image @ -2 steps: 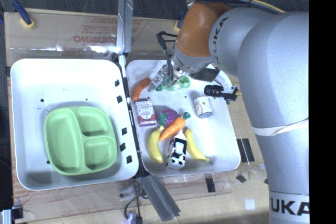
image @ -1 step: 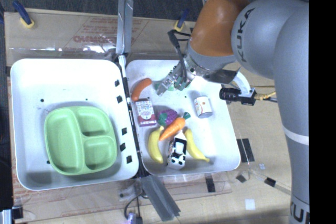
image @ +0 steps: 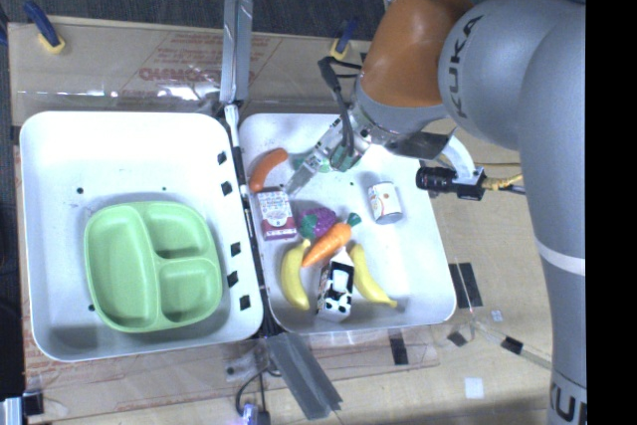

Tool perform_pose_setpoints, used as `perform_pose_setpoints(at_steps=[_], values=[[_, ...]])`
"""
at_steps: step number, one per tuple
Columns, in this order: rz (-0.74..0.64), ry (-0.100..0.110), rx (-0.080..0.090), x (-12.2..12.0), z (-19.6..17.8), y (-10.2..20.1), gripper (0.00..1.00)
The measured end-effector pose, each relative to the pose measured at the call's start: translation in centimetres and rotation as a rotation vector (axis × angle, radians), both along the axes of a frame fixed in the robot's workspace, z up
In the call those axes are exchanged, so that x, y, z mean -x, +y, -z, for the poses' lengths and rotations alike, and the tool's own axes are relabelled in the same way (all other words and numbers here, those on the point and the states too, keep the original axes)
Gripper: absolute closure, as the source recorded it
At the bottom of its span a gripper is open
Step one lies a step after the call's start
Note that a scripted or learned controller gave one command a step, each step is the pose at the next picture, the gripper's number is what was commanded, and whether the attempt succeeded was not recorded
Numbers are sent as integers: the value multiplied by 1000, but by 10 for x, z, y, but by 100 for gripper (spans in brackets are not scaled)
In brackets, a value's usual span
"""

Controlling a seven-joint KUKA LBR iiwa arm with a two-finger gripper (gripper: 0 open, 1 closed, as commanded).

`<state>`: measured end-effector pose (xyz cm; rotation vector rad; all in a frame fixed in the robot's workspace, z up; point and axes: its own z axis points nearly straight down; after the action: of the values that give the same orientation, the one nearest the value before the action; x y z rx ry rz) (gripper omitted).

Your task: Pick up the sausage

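- You are working in the right bin, where the sausage, an orange-brown piece, is lying at the upper left corner, just beside the divider between the two bins.
- The gripper is reaching down and leftward from the wrist, its tip hanging just right of the sausage and above the small red packet; from this slant you cannot tell whether it is touching either one.
- I cannot tell from this view how the claw is set, and nothing is showing as gripped.
- You are aiming for the sausage's middle, so you should be shifting the tip slightly left, keeping it off the bin wall.
- The sausage is lying slanted; lining the grip across its narrow width looks like the surer hold.
- The carrot, bananas and can are sitting apart from it and should not interfere.
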<state>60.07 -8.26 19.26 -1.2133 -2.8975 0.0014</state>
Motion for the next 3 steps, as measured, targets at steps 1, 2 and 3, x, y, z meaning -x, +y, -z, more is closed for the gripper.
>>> perform_pose_setpoints(at_steps=[1,2,3], values=[[-71,-1,0,-31,80,-34,0],[-40,-3,0,-51,100,-12,0],[-45,-6,1,-52,88,-12,100]])
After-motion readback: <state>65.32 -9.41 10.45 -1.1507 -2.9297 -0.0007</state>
